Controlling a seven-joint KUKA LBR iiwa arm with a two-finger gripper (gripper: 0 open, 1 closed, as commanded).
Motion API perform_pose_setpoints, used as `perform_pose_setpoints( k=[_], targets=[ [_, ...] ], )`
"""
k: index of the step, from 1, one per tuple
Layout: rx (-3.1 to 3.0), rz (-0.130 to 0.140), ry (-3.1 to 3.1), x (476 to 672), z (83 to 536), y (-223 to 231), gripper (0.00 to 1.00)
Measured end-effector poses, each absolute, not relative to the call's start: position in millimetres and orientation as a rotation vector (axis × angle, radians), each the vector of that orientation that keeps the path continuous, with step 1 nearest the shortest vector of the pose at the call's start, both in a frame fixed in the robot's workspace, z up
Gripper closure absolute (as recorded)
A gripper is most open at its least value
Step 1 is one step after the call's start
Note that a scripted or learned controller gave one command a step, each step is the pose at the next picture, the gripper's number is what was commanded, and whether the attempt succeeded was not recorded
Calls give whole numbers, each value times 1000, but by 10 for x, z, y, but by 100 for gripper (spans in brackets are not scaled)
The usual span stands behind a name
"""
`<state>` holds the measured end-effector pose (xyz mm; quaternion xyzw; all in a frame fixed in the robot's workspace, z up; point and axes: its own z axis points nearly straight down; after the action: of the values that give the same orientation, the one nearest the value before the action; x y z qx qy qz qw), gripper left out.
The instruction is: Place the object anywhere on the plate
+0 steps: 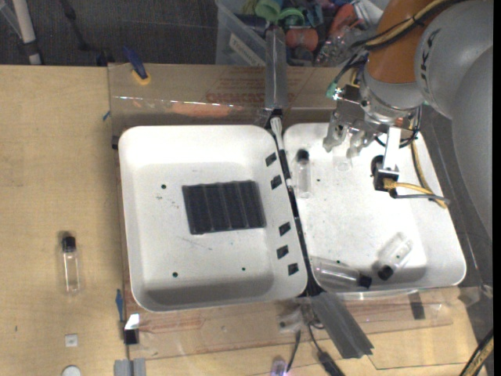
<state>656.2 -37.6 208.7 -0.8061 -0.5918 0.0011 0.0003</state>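
Grey and bulky, the arm [462, 69] looms in from the view's right, its orange band [403, 30] just above the wrist. Under it spreads the wooden worktop [47, 155], carrying two shallow white bins side by side. The right bin [438, 233] lies directly beneath the hand; the left bin [141, 171] sits beyond the divider, to the view's left of the hand. Behind the hand, past the bins' far edge, stands a clear crate of coloured plastic items [297, 10].

A dark ribbed plate [224, 207] lies flat in the middle of the left bin, well apart from the hand and nearer the camera than it.

The hand [345, 141] hangs over the far part of the right bin. Whether it is released or clenched cannot be told, and nothing is seen gripped in it.

A clear vial with a black cap [301, 171] lies in the right bin against the divider, near the hand, between it and the plate. Two more capped vials [344, 275] [394, 253] rest at the near edge of that bin, well apart from the hand. Another vial [70, 263] lies on the bare worktop, far past the left bin.
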Motion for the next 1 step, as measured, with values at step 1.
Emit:
perform_pose_setpoints(
  k=[1],
  targets=[
    [-2976,3,-1004,6587,2075,-14,100]
  ],
)
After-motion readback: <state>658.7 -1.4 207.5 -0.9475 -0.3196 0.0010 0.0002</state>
